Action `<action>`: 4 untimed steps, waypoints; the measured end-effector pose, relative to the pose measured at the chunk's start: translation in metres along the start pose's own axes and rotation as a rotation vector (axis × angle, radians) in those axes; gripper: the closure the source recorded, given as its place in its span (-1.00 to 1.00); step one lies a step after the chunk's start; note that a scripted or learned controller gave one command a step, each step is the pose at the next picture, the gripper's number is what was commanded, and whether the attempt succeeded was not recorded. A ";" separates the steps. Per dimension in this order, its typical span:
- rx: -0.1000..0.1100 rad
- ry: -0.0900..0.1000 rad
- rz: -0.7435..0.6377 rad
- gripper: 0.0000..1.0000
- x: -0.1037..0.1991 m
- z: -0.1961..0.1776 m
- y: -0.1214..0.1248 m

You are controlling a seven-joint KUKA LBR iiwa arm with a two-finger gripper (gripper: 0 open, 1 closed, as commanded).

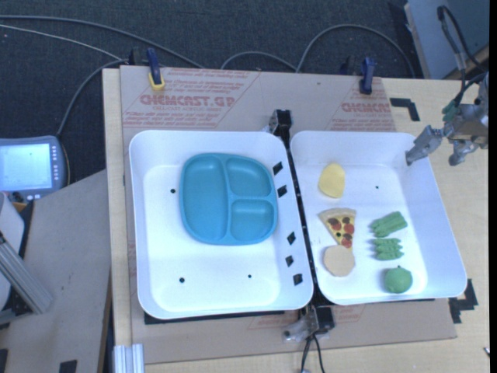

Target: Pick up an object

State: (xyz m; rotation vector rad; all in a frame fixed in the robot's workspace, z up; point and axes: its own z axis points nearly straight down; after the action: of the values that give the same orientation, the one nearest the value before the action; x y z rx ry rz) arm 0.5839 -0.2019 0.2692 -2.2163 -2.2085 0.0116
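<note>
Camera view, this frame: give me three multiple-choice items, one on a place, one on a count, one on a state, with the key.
1. Where does the blue divided plate lie?
A. left bin
B. right bin
C. on the bench outside both bins

2. How many green items lie in the right bin?
A. one
B. three
C. five

3. How does the tool stand?
A. shut on the pizza slice
B. open, fingers apart
C. resting on the plate

Key: 1 A, the plate sits within the left bin. 2 B, three green pieces sit along its right side. 3 B, the fingers are spread at the bin's upper right corner with nothing between them.
</note>
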 end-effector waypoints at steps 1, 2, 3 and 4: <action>-0.013 -0.003 -0.004 -1.00 0.001 -0.008 0.002; -0.009 -0.002 -0.004 -1.00 0.009 0.051 0.001; -0.009 -0.001 -0.004 -1.00 0.010 0.093 -0.002; -0.008 -0.001 -0.003 -1.00 0.007 0.154 0.003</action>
State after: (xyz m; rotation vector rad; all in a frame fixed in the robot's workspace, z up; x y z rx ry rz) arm 0.5846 -0.1944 0.1150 -2.2173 -2.2165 0.0040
